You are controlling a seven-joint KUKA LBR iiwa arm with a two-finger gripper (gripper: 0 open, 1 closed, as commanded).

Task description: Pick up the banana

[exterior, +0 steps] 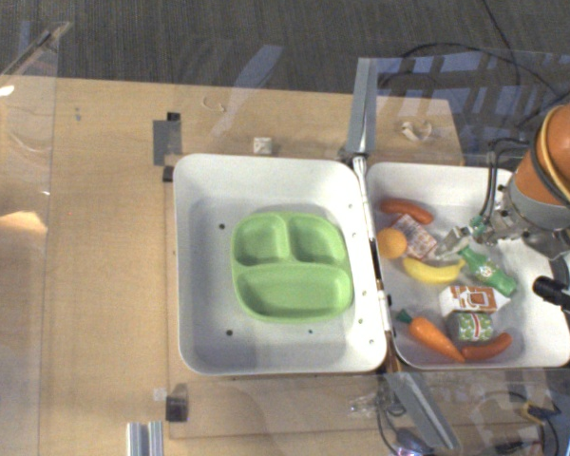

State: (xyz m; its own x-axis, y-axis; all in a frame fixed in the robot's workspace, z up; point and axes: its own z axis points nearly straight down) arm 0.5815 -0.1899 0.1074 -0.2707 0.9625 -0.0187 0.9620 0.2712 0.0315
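The yellow banana [433, 272] lies flat in the middle of the right bin [551, 354], curving up at both ends. My gripper [463, 239] hangs just above and to the right of it, reaching in from the grey wrist under the orange band [565, 150]. Its tip sits over the gap between the banana and a green bottle [487, 272]. Nothing shows held in it.
Around the banana lie an orange [391, 243], a small packet [420, 240], a red sausage [405, 210], a carton [471, 313], a carrot [433, 338] and another red sausage [486, 348]. The left bin [199, 255] holds a green divided plate [291, 266].
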